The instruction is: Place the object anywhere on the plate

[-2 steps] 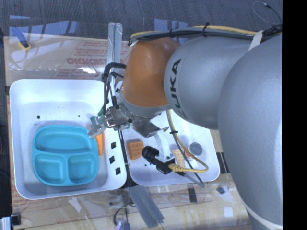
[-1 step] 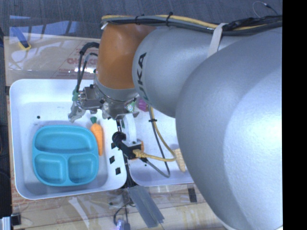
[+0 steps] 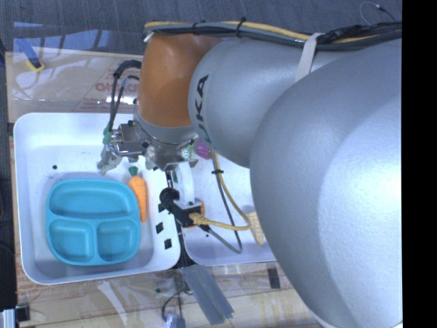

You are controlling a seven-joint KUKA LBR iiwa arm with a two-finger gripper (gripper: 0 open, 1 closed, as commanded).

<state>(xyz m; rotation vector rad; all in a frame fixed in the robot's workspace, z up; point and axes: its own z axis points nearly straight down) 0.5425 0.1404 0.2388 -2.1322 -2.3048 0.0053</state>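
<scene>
Gripper (image 3: 166, 161) over left bin (image 3: 27, 142), fingers' state impossible to tell. Carrot (image 3: 139, 193) at plate's (image 3: 89, 221) 2 o'clock edge, touching rim, off the plate.

Bright even light, soft shadows, arm (image 3: 307, 149) near lens blurred.

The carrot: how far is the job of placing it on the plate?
Done: nothing yet. The carrot lies in the left bin, beside the right rim of the blue plate, not on it. In hand: the arm's hand hangs just above the carrot's top end; whether it grips is unclear. Left: lift the carrot and set it on the plate.
</scene>
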